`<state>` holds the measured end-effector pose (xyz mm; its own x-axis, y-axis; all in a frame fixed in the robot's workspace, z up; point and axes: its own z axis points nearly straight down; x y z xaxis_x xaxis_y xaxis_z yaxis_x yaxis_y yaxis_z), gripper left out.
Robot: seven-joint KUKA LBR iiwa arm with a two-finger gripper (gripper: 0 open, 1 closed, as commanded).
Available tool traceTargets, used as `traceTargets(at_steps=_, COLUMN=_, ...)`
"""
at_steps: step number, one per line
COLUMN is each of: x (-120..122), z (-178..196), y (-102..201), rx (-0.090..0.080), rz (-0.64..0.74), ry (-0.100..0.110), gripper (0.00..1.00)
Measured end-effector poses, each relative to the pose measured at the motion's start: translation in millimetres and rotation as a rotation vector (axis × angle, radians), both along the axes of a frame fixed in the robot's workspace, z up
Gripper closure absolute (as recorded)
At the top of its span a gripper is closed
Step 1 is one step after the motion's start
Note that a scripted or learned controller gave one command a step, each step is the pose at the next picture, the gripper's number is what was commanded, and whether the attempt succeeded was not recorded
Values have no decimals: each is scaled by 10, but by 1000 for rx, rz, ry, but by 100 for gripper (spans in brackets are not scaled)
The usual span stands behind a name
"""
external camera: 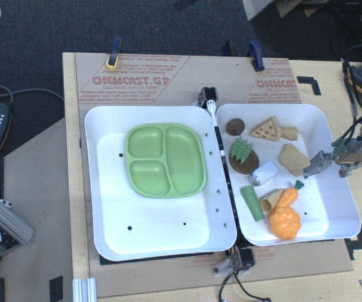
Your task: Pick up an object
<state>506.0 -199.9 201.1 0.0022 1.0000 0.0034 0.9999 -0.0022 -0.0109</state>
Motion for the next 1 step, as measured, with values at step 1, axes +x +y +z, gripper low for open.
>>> traceTargets(at_steps=1, x=27, z=51, y=-1, rx=-3, rz=2, ry=-11, gripper=0)
